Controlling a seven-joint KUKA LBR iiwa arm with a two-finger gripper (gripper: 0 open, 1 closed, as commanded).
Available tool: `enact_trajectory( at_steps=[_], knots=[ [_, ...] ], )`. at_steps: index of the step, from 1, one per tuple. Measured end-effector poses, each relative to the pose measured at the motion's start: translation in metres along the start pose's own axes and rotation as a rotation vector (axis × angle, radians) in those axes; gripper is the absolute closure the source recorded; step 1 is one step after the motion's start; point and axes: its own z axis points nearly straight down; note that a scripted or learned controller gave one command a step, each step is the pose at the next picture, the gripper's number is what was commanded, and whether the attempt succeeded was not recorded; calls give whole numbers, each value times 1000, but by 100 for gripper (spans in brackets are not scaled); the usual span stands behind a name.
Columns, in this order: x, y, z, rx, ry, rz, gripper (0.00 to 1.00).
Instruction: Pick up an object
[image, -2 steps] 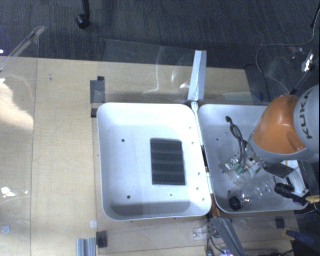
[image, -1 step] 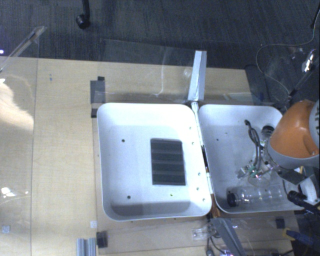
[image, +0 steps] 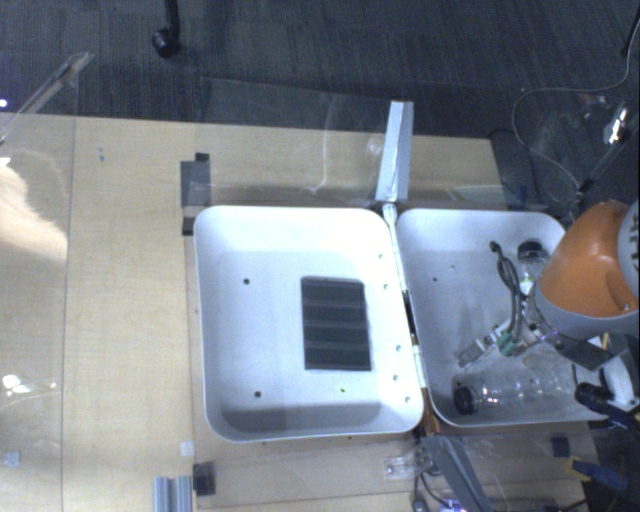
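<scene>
One clear plastic bottle (image: 505, 390) with a dark cap lies on its side along the near wall of the right bin (image: 440, 300), just below and a little to the left of the pincer (image: 505, 343); it seems the only thing worth picking in that bin, though its see-through body is hard to trace against the white floor. The pincer hangs low over the bin floor beneath the orange wrist band (image: 590, 265), close above the bottle but, as far as can be judged, not around it; whether its fingers stand spread or closed I cannot tell, for cables and the wrist crowd them. The step in hand looks like the approach; the next move calls for a short shift toward the bottle's body, then a descent astride it. Farther left of the pincer, the left bin (image: 230, 300) holds a dark ribbed rectangular block (image: 336, 323), well apart.
</scene>
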Motion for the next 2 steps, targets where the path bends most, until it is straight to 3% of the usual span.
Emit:
enact_trajectory(
  at_steps=[1, 2],
  knots=[
    [3, -8, -55, 0, -1, 20, 0],
    [-48, 44, -63, 3, 0, 233, 0]
  ],
)
